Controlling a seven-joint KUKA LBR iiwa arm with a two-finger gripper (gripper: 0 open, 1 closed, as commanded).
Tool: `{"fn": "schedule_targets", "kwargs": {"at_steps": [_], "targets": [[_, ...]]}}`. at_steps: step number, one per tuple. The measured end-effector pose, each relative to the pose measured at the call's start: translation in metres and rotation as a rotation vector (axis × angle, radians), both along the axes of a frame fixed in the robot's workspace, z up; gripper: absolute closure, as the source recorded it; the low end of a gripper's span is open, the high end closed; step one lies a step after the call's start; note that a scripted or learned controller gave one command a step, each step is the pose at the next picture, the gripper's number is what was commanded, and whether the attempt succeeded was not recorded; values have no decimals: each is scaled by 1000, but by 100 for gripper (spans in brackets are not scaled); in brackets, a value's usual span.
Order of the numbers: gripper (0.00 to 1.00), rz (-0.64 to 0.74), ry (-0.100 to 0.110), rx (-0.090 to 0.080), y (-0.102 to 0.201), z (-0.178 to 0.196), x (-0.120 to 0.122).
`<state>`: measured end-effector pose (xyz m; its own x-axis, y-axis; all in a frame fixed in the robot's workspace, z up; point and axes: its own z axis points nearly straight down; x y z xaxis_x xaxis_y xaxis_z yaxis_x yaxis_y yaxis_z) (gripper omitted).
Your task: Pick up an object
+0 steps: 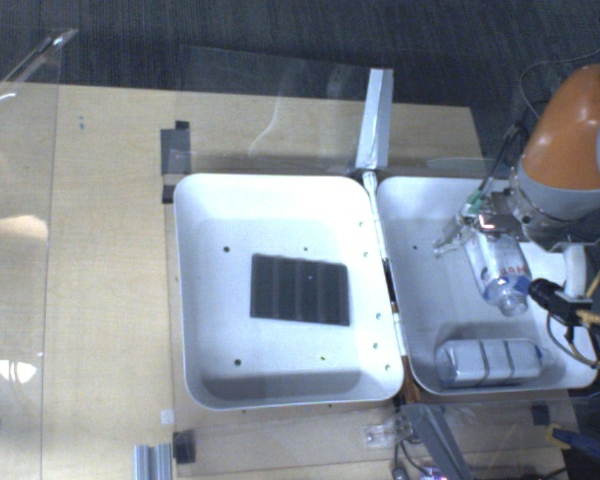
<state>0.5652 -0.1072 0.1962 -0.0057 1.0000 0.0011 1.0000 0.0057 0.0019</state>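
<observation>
No legible text — none anywhere

Bright even overhead light, white bins (280, 208) nearly washed out, soft shadows, glare streaks on clear panel (40, 58), slight blur

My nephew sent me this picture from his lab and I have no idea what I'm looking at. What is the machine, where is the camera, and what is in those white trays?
The camera is fixed above a wooden bench and looks down at a slant. Two shallow white bins sit side by side. The left bin holds a dark ribbed pad. The right bin holds a clear plastic bottle and, nearer its front edge, a grey pack. The grey and orange shape at the right is a robot arm reaching in. Its tool hangs over the bottle's upper end. Whether it grips the bottle is too unclear to say.
</observation>
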Motion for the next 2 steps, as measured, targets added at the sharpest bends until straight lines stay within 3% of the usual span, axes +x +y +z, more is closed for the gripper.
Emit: {"fn": "schedule_targets", "kwargs": {"at_steps": [1,2], "targets": [[0,-62,-1,-2,-91,-46,22],[0,3,-3,-2,-96,-10,-3]]}}
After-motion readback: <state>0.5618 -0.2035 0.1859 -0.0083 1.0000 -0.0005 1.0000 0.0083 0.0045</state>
